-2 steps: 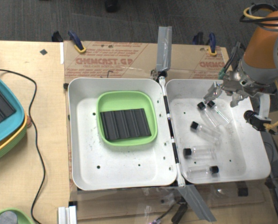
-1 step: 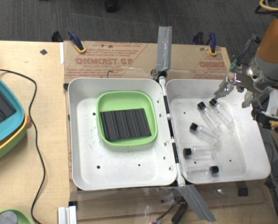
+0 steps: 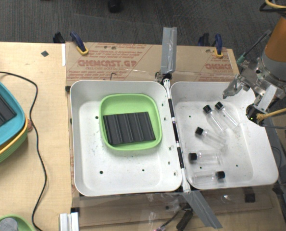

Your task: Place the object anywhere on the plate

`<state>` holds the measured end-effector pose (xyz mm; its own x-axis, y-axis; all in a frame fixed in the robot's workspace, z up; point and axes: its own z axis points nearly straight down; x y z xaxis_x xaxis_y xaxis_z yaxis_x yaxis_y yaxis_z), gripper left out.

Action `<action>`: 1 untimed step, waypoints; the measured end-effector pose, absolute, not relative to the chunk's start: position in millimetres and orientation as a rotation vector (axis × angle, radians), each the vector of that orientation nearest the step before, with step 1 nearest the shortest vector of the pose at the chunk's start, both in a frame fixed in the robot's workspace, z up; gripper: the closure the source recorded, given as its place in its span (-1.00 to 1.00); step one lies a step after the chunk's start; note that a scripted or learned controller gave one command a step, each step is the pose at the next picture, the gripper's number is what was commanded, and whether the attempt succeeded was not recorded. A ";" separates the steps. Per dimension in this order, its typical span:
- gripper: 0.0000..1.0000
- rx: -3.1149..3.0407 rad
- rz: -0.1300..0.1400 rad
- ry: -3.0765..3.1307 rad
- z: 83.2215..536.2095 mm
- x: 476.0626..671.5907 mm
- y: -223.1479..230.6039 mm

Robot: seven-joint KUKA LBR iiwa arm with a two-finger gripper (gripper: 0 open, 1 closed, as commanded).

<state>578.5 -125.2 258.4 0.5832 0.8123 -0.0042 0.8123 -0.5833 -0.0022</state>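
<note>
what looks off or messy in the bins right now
Nothing looks broken or spilled. The vials in the right bin lie on their sides, pointing every which way. The green plate in the left bin holds a dark ridged insert, set slightly askew.

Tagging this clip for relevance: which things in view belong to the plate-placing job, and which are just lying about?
Belongs to the job:
- green plate with its dark ridged insert, in the left bin
- clear vials with black caps, in the right bin
- end effector, above the right bin's far edge

Just lying about:
- blue and green trays at the left edge
- black cable
- blue clamps
</note>
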 end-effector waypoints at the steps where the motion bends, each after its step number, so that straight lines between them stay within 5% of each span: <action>1: -1.00 -2.984 0.009 -0.984 258.1 583.5 -116.6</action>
<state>583.5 -116.6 258.1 0.8039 0.5947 -0.0056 0.5947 -0.8039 -0.0019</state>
